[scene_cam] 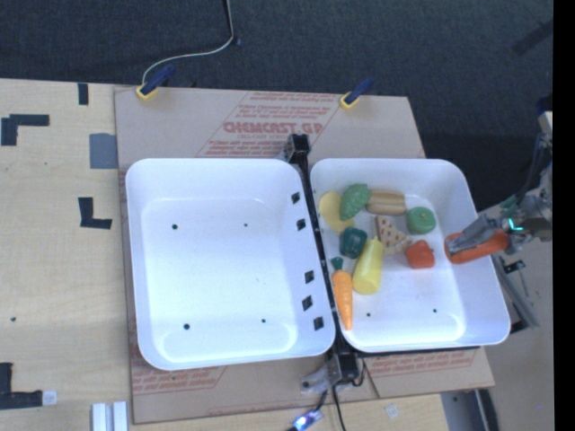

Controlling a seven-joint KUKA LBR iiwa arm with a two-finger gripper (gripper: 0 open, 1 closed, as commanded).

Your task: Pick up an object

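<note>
gripper (452, 243) hovering nr tomato (420, 255) | claw state: can't tell | prob light, rigid, slick plastic; gripping across middle

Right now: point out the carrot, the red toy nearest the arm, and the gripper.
carrot (343, 300): camera view, mid-body.
red toy (420, 255): camera view, centre of its top.
gripper (456, 244): camera view, at the orange tip over the right bin's edge.

cardboard sheet (269, 124); blue clamps (154, 80), white cable (225, 25)
</note>
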